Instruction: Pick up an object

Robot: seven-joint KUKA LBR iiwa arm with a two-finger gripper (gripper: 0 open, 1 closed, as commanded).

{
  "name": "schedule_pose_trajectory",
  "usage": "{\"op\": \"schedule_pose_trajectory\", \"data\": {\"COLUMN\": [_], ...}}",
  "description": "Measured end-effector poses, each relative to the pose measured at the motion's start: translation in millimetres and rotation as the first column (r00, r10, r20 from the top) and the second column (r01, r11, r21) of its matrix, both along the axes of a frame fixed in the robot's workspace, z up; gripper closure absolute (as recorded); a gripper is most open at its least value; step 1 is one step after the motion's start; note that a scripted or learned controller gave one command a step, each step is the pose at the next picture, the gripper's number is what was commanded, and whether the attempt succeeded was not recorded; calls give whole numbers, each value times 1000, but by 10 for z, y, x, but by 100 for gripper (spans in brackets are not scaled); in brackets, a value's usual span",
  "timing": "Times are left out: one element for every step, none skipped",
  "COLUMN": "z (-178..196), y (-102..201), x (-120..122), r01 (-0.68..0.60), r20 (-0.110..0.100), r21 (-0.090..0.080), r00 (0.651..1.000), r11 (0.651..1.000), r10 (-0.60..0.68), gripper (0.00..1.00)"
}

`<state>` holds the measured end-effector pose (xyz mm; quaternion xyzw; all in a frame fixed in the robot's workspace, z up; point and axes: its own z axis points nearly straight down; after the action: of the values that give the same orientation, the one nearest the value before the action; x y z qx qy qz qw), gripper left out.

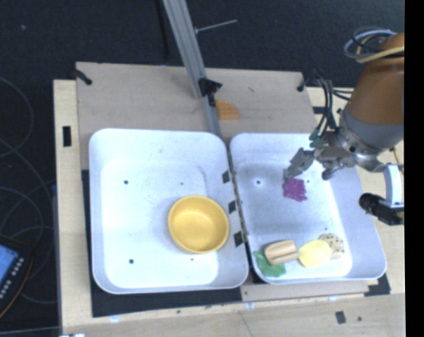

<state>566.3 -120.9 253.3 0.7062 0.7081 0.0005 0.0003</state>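
Observation:
My gripper (312, 168) hangs over the right bin (257, 153), its two fingers spread apart with nothing between them. A small purple object (295, 189) lies on the bin floor just below and left of the fingers, apart from them. At the bin's front edge lie a tan roll-shaped piece (280, 250), a yellow rounded piece (313, 253), a speckled beige piece (332, 243) and a green scrap (270, 266). A yellow bowl (198, 223) sits upright in the left bin (114, 188).
A grey metal post (187, 48) rises slanting from behind the seam between the bins. An orange tag (227, 110) lies on the bench behind them. Black clips (234, 208) line the seam.

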Motion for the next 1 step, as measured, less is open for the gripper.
{"op": "schedule_pose_trajectory", "data": {"z": [1], "y": [-1], "x": [1], "r01": [1], "r20": [1], "r21": [0], "r00": [1000], "r11": [1000], "r10": [-1], "gripper": [0]}}
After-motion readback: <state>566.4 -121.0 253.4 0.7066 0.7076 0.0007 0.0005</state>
